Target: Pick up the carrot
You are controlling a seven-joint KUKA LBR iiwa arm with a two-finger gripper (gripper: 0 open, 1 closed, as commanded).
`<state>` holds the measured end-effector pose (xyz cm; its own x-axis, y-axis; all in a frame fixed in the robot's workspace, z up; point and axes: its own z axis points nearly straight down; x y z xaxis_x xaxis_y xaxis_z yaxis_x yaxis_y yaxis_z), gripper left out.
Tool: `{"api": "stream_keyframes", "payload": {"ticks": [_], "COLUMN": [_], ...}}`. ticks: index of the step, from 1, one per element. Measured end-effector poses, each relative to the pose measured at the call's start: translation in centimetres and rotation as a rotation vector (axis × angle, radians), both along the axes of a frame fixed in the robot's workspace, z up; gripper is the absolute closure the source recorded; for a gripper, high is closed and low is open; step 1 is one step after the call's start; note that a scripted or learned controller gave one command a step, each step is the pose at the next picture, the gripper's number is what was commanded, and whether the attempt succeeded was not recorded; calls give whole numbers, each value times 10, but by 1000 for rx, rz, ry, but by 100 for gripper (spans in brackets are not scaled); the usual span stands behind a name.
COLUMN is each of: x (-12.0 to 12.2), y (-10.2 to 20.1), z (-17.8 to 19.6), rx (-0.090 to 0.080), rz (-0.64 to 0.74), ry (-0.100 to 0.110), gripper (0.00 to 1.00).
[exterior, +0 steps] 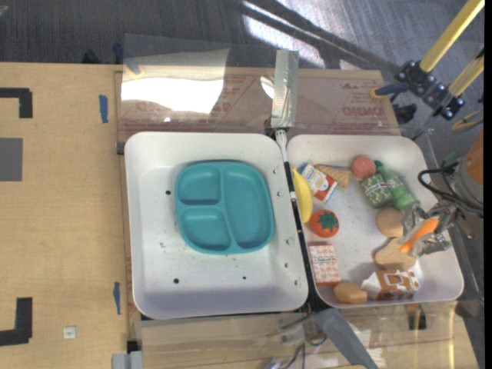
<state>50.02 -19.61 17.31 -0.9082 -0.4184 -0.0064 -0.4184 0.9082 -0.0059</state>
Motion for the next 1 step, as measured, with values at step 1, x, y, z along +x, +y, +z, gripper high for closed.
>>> {"api": "stream_keyframes", "payload": {"ticks": [1], "x": [3], "y": [2], "z": [11], "rx": [0], "rz": [1], "ry": [-10], "gripper": [100]}}
